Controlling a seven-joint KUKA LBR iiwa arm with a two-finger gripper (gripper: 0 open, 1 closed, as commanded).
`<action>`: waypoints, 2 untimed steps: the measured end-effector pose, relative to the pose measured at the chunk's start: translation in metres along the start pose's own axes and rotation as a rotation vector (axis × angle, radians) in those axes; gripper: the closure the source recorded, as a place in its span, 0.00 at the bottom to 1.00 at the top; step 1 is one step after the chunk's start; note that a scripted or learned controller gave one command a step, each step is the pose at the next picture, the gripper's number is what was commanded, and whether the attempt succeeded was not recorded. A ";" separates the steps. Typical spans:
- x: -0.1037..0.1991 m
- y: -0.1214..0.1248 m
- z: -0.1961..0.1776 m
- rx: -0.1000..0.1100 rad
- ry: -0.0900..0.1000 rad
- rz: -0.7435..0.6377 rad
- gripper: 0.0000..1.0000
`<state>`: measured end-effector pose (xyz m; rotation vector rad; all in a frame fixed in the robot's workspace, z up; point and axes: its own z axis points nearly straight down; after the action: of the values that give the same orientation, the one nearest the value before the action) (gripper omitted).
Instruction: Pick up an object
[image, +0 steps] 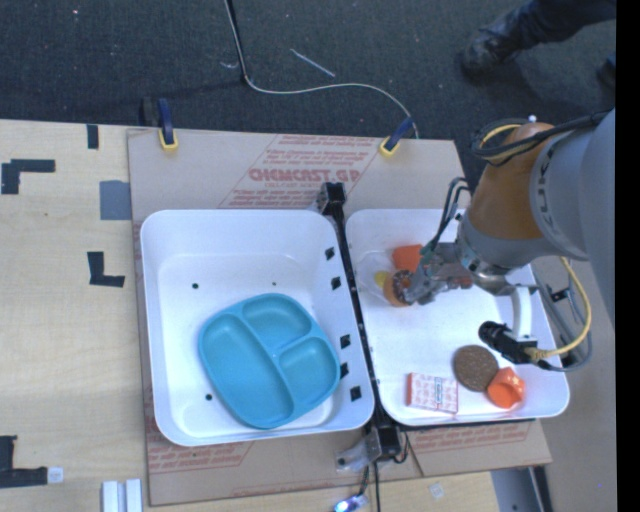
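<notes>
The pincer (412, 288) is lowered into the right bin (440, 345) over a small orange object (407, 257), seemingly for a grasp; its open-or-closed state cannot be told

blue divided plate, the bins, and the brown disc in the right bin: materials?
Blue plate: looks like moulded plastic, matte with a faint sheen, one even colour and rounded compartment walls. Bins: probably thin glossy white plastic, with soft highlights and rounded corners. Brown disc: dull and slightly speckled, maybe a toy cookie or cork; too small to tell.
</notes>
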<state>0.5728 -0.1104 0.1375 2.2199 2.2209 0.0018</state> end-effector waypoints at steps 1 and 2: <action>0.000 -0.001 -0.042 0.000 0.000 -0.001 1.00; 0.004 0.008 -0.090 0.000 0.000 -0.002 1.00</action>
<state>0.5810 -0.1065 0.2274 2.2178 2.2225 0.0019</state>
